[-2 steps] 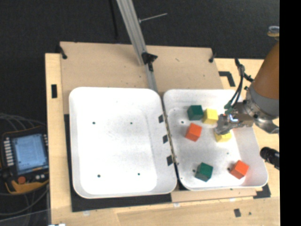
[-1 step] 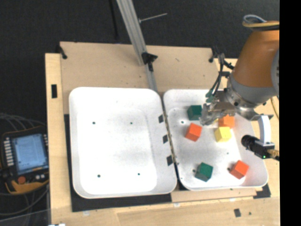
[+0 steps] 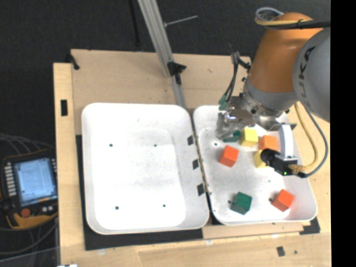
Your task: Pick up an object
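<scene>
The right bin [image 3: 222,213] holds several small blocks. An orange block [image 3: 228,156] lies near its middle, a green block [image 3: 241,202] toward the front, and a second orange block [image 3: 282,199] at the front right. A yellow block [image 3: 250,136] and another orange one [image 3: 269,142] sit just under the arm's wrist. My gripper [image 3: 226,125] hangs low over the back left part of this bin, next to a dark green piece [image 3: 236,133]. The wrist blocks the view of its tips.
The left bin [image 3: 136,166] sits beside the right one, with black clips [image 3: 196,163] along the shared rim. A grey metal pole [image 3: 161,43] slants up behind the bins. A handheld control pendant [image 3: 30,185] rests off the bench at the left.
</scene>
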Robot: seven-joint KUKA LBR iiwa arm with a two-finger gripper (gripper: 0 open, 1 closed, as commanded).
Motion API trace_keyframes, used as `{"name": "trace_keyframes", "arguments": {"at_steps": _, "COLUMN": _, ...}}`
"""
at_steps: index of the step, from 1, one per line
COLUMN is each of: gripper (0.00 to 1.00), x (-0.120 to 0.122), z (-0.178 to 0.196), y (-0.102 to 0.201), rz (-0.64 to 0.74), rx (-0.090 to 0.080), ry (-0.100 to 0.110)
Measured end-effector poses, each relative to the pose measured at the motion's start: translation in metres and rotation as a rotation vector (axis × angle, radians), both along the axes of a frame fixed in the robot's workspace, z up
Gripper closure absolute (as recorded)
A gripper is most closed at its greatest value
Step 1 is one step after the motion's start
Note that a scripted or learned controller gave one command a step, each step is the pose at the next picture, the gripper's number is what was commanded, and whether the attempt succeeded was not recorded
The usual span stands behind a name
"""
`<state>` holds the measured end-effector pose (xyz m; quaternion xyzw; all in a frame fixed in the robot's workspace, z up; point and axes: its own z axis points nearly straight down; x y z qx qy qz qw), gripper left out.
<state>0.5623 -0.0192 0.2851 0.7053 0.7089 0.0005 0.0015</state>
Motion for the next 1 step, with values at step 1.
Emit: {"name": "trace_keyframes", "arguments": {"at_steps": 1, "gripper": 1.0, "x": 0.023, "z": -0.0072, "y": 0.0514, "rz": 0.0, "rx": 0.001, "ry": 0.001}}
